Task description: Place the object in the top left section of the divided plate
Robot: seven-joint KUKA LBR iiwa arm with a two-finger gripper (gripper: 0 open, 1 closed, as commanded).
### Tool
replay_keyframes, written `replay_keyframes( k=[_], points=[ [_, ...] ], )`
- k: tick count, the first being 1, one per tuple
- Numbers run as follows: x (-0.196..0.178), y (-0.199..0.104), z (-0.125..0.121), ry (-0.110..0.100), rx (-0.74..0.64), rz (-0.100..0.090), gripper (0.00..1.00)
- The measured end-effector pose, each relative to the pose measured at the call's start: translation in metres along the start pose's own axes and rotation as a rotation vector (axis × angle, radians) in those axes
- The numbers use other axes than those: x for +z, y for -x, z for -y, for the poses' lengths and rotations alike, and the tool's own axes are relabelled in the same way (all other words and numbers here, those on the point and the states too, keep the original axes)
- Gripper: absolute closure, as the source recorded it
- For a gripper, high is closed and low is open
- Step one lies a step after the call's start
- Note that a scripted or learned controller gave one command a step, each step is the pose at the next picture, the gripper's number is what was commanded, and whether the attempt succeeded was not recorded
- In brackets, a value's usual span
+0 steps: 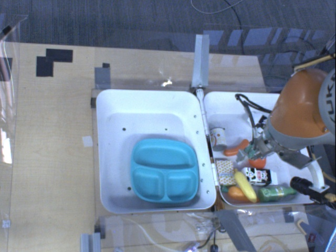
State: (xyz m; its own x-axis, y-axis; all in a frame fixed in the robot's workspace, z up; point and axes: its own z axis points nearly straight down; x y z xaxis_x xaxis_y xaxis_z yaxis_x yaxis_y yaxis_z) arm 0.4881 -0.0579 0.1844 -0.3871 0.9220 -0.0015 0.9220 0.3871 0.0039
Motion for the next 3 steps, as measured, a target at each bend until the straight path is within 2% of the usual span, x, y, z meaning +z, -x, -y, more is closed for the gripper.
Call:
replay_keyframes(
  k=[1, 2, 3],
  points=[
    [-0.139, -0.027, -0.039, 0.005, -0.041, 0.003, 1.0],
    [-0.134, 0.037, -0.142, 0.002, 0.075, 0.002, 1.0],
    [-0.072, -0.013, -0.083, 0.001, -0.165, 0.0, 1.0]
  ],
)
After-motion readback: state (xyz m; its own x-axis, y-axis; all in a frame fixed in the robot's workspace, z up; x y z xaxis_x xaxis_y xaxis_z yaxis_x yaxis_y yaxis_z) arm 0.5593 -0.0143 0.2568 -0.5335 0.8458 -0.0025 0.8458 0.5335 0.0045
